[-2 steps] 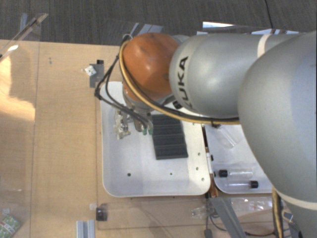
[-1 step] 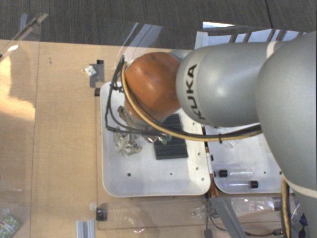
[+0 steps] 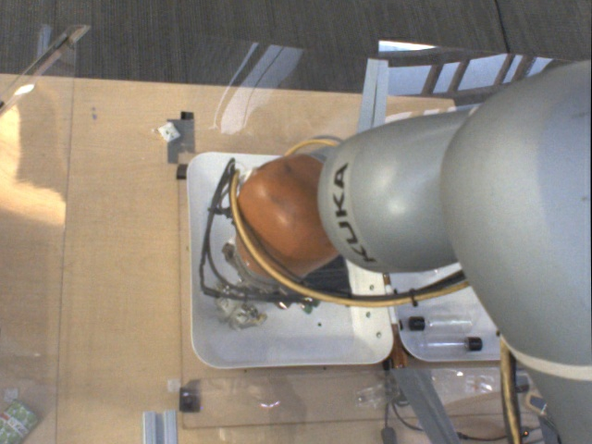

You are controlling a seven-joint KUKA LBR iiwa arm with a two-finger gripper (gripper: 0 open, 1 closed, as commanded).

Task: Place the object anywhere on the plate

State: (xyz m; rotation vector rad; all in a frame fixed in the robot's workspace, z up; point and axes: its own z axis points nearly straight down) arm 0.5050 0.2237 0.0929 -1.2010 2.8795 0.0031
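Currently over left bin (image 3: 277, 345), wrist down.
My gripper (image 3: 242, 308) sits near its front-left corner; arm (image 3: 407, 202) hides plate and object, grip state unreadable.

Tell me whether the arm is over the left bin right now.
Yes, the arm's orange band and wrist hang above the left bin, covering most of its floor.

Arm (image 3: 481, 192) smooth grey, satin sheen; orange band (image 3: 282, 213) glossy. Worktop (image 3: 102, 248) pale wood, matt. Left bin (image 3: 277, 345) smooth white plastic. Floor (image 3: 231, 17) dark ribbed carpet, rough. Cables (image 3: 277, 280) yellow and black, rubbery.
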